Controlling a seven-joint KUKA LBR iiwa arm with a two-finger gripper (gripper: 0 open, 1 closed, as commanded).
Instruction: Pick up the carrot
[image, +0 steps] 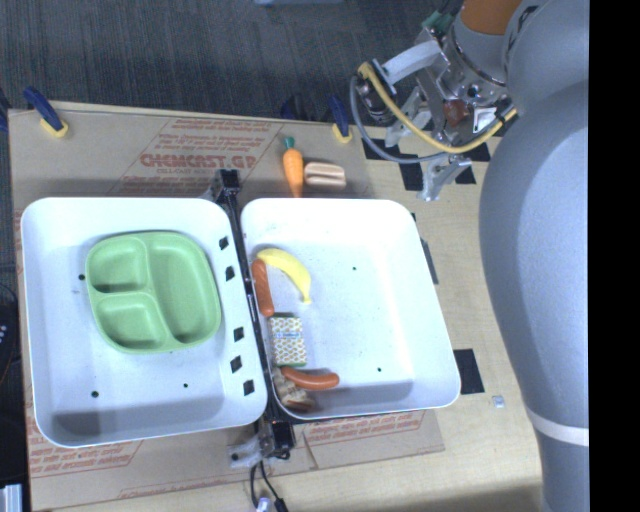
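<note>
The small orange toy carrot with a green top (291, 168) lies outside both bins, on the printed cardboard sheet (190, 150) just beyond the far rim of the right shallow white plastic bin (400, 300), with a tan-and-brown bread-like toy (324, 176) just beside it. The two-finger gripper (437, 180) hangs near the bin's far right corner, well apart from the carrot; whether the pincer is spread or pressed together I cannot tell. A likely failure is catching the bread toy alongside, or nudging the carrot so it rolls away on the flat cardboard; the bin rim close by may also block a descent. The left bin (60, 380) holds a green divided plate (150, 290); the right one holds a yellow banana (288, 270), sausages and a checkered packet, all crowded against its left wall. The bench is pale, with a dark floor beyond
</note>
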